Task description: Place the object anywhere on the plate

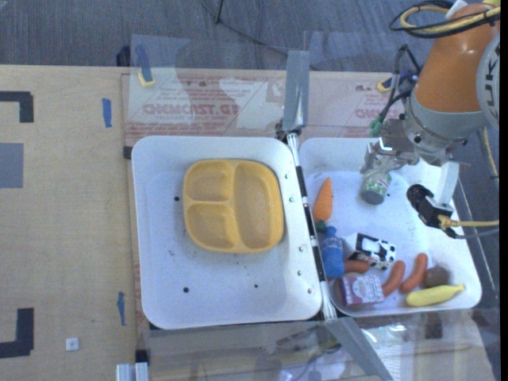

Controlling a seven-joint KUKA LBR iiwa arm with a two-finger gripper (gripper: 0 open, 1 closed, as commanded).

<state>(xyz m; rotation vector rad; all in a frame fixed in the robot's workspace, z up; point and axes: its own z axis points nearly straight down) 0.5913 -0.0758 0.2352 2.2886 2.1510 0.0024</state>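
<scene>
A: The plate (pixel 233 205) at nine o'clock looks like matt yellow plastic, smooth, with three wells.

B: And both bins (pixel 151 236)?

A: White plastic, smooth, faintly shiny, a little speckled. The counter (pixel 63 213) looks like pale wood, matt.

B: The arm (pixel 452 62) at two o'clock?

A: Glossy orange shell above grey metal. The hand (pixel 379 169) is dull grey metal.

B: The small toys at five o'clock?

A: The carrot (pixel 323 199) and banana (pixel 433 295) look like smooth plastic with a slight sheen.

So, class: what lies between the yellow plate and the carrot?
In the camera view, between the plate and the carrot lie bare floor of the left bin and the two bins' adjoining rims.
</scene>
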